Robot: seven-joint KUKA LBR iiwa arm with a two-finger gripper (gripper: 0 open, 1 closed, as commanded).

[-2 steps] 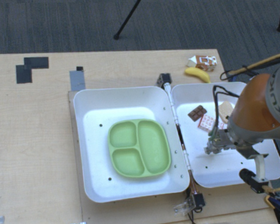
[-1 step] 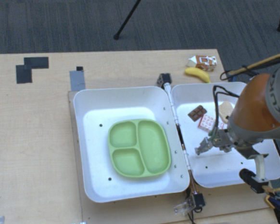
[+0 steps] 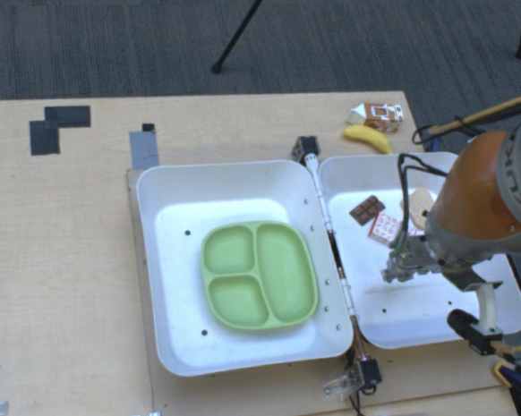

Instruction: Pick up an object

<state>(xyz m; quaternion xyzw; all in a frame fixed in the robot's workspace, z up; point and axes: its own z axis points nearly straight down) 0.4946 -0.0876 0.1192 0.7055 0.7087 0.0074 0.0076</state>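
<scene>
Green three-compartment plate (image 3: 259, 275) fills the left bin (image 3: 165, 255), likely kept apart as a drop zone. Pick candidates lie in the right bin (image 3: 386, 323): brown block (image 3: 367, 209), pink patterned card (image 3: 384, 229), pale disc (image 3: 419, 204). Pincer (image 3: 400, 269) hangs low just below the card; its opening and any hold cannot be told. Banana (image 3: 366, 138) lies on the surface (image 3: 60, 290) behind the bins.

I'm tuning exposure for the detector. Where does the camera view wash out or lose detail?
Camera view: the left bin floor glares to near white around the green plate, brightest along the plate's upper edge; the right bin is also very bright; the tool reads as a blurred dark clump under the arm; the small items near it look soft.
</scene>
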